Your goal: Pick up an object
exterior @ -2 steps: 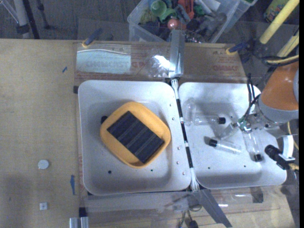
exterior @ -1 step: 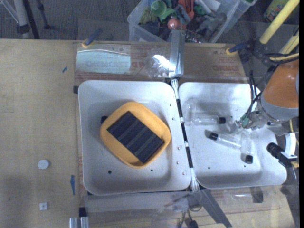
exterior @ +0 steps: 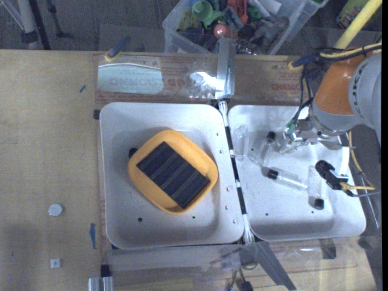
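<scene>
Although the arm reaches over the right bin, nothing in this view is lifted yet, so I judge the task to be at its early part; the gripper hangs over the far half of that bin, closer to its far right corner than to the middle wall; how far open it is I cannot tell, because the wrist hides it from above; I see no object held in it.

Several things could be picked; a clear tube with a dark end lies flat near the middle of the right bin, just on the near side of the gripper; a second clear tube lies toward the right edge, its dark end pointing to the near side; a small clear piece rests by the far left corner of this bin, beside the wall shared with the left bin.

The left bin carries one big thing, a yellow pad with a dark ribbed panel on top; it sits about in the middle, turned at a slant to the edges, well apart from the gripper.

What is left, as I judge it, is nearly everything: to come down on one of the tubes, to close on it, and to raise it clear of the bin floor; the clear tubes look thin and smooth, so the hold may slip.
</scene>
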`<state>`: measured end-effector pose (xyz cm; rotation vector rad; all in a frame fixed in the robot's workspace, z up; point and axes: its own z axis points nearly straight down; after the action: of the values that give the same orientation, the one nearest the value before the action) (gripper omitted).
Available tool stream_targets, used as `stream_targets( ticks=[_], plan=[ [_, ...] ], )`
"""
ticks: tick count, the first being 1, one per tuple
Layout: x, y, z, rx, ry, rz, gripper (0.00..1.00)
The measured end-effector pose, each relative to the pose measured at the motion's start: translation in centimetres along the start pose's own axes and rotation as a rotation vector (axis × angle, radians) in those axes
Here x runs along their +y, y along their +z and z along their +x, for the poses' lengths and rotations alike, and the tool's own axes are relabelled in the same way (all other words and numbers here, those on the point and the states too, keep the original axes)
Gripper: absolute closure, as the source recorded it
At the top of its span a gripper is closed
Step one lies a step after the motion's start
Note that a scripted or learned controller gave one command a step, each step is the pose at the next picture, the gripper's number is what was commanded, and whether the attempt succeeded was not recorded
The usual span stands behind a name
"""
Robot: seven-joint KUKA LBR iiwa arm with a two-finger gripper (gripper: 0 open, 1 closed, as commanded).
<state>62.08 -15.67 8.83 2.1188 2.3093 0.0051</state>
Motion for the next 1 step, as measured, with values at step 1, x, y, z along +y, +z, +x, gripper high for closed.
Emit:
stream_targets(
  ticks=[1],
  plan=[
    [1.37,-11.59,4.36,0.001,0.193,0.006,1.00]
  ],
)
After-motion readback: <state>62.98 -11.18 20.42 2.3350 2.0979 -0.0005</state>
